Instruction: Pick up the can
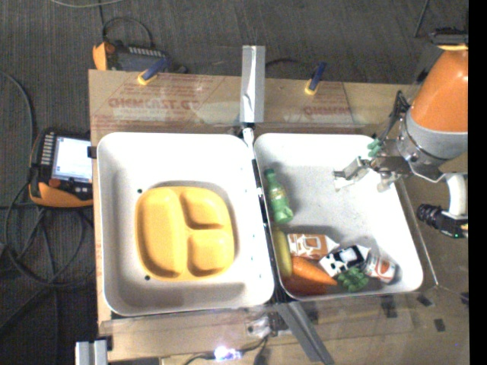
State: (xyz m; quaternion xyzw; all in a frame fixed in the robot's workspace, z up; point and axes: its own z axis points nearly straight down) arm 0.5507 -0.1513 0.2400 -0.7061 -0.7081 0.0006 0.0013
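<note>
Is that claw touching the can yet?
Apart. In the camera view the gripper hangs over bare floor near the top of the right bin, while the can lies in the bottom corner, with white floor between them.

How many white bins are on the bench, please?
2. The left bin holds a yellow tray. The right bin holds the can and other items along its near edge and left wall, below the end effector.
</note>
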